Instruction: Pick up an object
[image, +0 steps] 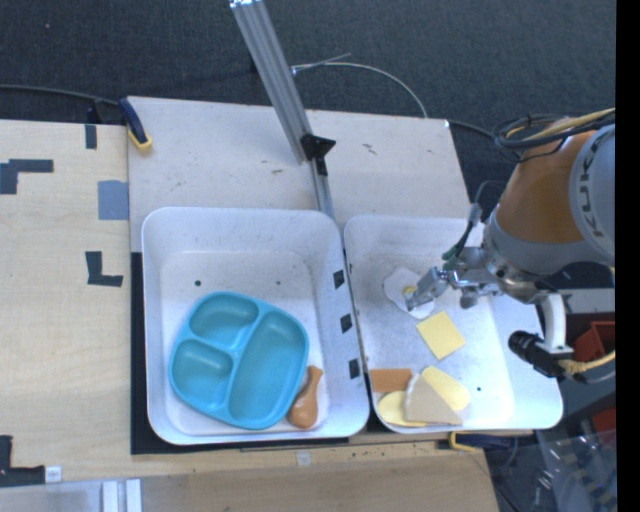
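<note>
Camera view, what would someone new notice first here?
Probably the blue plate, a bright divided dish low in the left bin, with a brown drumstick at its right edge. Next, the arm with its orange band reaching in from the right, its gripper low over the right bin above a yellow square. More yellow and orange pieces crowd that bin's near edge.

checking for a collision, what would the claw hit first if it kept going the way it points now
Probably the small pale object just past the claw, which points toward the divider between the bins. Depth from above is unclear, so it may pass over it.
</note>
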